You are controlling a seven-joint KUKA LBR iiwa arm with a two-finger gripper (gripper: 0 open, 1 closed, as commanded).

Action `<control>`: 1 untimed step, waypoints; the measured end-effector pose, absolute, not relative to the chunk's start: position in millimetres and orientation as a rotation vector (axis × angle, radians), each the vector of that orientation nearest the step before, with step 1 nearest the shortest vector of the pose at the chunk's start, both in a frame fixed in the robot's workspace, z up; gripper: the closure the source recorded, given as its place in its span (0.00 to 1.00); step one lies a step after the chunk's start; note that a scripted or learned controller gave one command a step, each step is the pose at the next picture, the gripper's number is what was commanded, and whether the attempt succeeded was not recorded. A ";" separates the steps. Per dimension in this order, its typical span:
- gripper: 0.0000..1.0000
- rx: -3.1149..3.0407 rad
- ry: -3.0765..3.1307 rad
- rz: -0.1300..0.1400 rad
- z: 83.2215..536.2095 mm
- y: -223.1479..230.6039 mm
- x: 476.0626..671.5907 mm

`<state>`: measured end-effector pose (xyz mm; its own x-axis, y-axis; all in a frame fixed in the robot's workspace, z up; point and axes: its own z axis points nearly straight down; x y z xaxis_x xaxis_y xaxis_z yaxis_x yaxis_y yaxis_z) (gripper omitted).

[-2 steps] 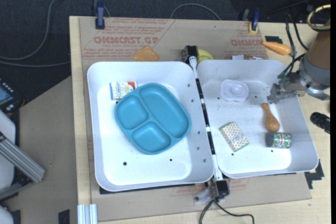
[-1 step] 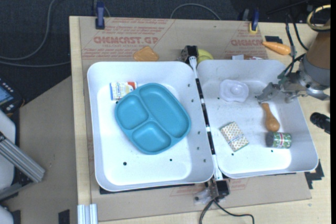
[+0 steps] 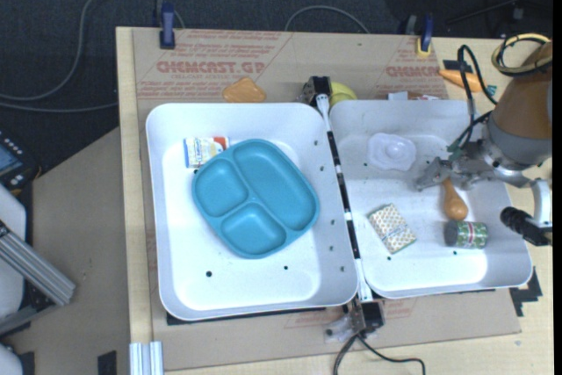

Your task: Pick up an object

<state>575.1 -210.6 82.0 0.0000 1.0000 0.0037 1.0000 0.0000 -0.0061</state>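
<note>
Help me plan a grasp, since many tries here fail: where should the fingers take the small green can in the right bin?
Probably across the middle of the small green can, from straight above. It lies on its side, long axis left-right, so fingers closing across its round body should seat. The orange-brown piece lies close above it.

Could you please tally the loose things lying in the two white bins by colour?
Blue: 1, divided plate
White with red and yellow print: 1, small carton
Clear: 1, plastic cup
Patterned beige: 1, packet
Orange-brown: 1, carrot-like piece
Green: 1, small can
Total: 6
</note>
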 end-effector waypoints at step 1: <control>1.00 -2.222 -2.221 -0.001 95.3 -211.7 577.0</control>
<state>577.0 -211.7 95.3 0.0003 1.0000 0.0002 1.0000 -0.0003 0.0009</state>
